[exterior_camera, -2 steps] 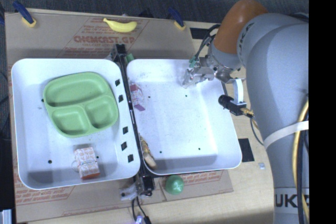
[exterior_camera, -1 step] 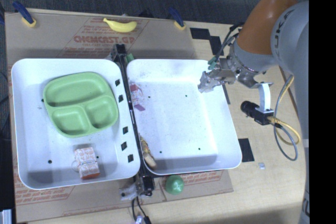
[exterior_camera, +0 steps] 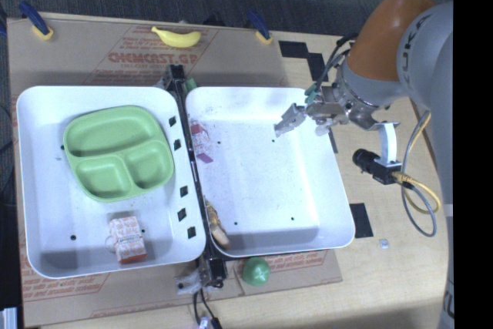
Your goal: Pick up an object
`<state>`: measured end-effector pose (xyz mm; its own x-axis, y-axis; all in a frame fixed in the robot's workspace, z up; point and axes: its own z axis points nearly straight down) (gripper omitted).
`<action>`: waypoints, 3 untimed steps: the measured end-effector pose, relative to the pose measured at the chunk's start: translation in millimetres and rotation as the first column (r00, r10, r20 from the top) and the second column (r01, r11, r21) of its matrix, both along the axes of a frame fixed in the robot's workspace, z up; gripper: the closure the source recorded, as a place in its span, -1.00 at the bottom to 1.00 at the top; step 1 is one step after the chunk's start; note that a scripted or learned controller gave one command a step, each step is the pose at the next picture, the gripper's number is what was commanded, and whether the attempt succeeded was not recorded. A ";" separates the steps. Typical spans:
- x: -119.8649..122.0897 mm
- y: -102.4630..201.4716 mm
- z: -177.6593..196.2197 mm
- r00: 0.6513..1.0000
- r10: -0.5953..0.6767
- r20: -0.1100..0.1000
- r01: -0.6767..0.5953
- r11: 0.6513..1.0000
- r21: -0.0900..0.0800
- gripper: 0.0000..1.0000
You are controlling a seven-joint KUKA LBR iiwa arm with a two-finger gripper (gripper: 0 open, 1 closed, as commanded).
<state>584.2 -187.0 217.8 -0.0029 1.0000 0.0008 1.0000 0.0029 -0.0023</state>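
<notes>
Honestly, the main risk is a grab at bare plastic: the tool [exterior_camera: 286,122] hangs over the upper right part of the right bin [exterior_camera: 308,231], w/ nothing lying under it, so a straight drop there would likely come up w/ nothing. Can't tell if the tool is open or closed — too small and grey against the white. The likeliest picks sit elsewhere: a small packet [exterior_camera: 125,236], whitish w/ red print, lies near the front of the left bin [exterior_camera: 31,166], just below a green divided plate [exterior_camera: 117,150]. The plate is wide and shallow, prob. hard to pinch. A small brownish thing [exterior_camera: 215,228] is wedged at the right bin's left wall — a corner grab could slip or hit the rim.
</notes>
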 end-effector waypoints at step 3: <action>-26.2 -24.1 -68.1 1.000 0.003 0.001 -0.003 1.000 0.000 -1.00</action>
